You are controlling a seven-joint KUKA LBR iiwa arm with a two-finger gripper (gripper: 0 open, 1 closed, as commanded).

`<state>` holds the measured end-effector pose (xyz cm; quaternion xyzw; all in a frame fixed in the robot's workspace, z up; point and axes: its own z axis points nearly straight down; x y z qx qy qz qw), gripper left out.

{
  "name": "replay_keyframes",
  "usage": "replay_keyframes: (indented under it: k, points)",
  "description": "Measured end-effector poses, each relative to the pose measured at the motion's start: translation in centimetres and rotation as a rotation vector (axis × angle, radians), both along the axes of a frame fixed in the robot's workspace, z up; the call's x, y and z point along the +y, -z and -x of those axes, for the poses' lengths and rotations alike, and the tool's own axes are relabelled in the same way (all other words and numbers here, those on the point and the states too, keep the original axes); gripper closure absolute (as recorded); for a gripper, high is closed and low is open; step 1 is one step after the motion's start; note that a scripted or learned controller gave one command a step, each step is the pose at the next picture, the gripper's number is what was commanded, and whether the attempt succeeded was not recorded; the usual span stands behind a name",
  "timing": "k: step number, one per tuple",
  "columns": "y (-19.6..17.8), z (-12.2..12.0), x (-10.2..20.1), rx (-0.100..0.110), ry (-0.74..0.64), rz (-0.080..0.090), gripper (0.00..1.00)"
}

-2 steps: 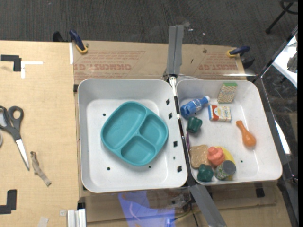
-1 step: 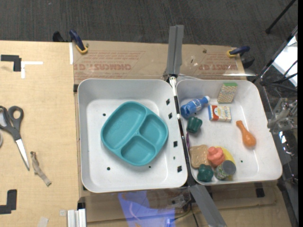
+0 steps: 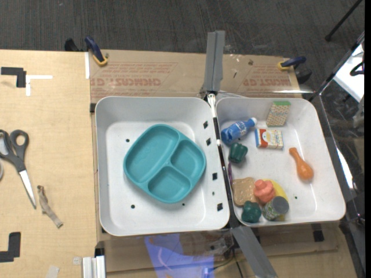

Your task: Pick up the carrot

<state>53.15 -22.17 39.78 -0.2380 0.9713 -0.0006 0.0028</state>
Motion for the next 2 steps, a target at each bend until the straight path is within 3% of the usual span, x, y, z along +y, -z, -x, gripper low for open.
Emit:
replay_keyframes:
  k: [1, 2]
  points:
    - [-9.4, -4.7, 0.0, -0.001, -0.268, 0.001, 1.0]
    - [3.4, -3.5, 0.1, 0.004, -0.568, -0.001, 1.0]
